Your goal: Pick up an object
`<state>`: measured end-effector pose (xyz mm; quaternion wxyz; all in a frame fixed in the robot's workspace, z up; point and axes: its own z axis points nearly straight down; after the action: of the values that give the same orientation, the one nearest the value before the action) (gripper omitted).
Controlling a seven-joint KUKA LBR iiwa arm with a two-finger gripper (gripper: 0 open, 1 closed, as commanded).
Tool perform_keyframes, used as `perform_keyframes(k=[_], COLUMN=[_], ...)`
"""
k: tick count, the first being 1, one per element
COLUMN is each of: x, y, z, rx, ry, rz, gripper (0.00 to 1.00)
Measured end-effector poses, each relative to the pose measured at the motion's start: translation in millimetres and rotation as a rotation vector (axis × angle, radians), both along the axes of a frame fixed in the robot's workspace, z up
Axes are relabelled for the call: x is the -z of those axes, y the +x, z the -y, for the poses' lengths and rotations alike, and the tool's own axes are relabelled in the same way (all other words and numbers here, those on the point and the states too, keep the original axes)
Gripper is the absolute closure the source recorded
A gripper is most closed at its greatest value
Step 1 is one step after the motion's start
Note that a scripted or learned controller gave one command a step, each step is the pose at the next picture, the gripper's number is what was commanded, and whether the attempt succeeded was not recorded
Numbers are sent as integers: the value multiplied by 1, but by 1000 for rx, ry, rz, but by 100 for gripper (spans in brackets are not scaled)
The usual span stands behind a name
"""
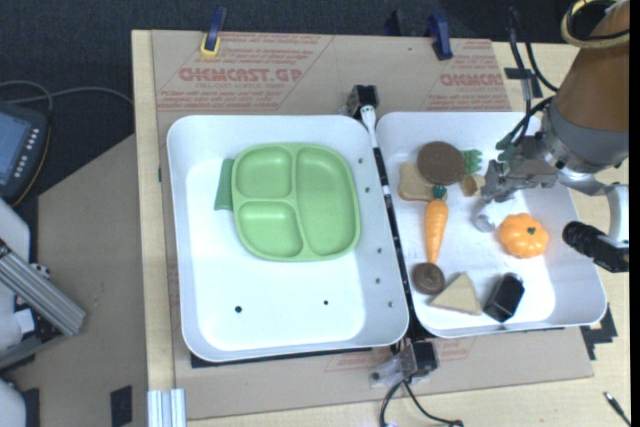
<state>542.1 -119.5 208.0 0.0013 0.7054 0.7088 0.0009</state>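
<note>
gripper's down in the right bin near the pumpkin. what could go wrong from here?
1. The gripper sits over bare bin floor between the carrot and the orange pumpkin, so closing here may grab nothing.
2. The pumpkin is round and could roll away if nudged.
3. The brown disc and nearby items are crowded, so a sideways move could knock them.

Two bins side by side on the worktop (300, 65), divided plate (296, 201) in the left bin (200, 295), right bin (580, 300) holding carrot (436, 228) at centre-left, pumpkin (522, 235) to its right, wedge (458, 296) at the lower edge
</note>
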Motion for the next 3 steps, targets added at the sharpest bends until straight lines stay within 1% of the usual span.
perform_keyframes(k=[2,3], x=[2,-14], y=[46,72], z=[-80,-117], rx=[0,0], ry=[1,1], rz=[1,2], gripper=[100,100])
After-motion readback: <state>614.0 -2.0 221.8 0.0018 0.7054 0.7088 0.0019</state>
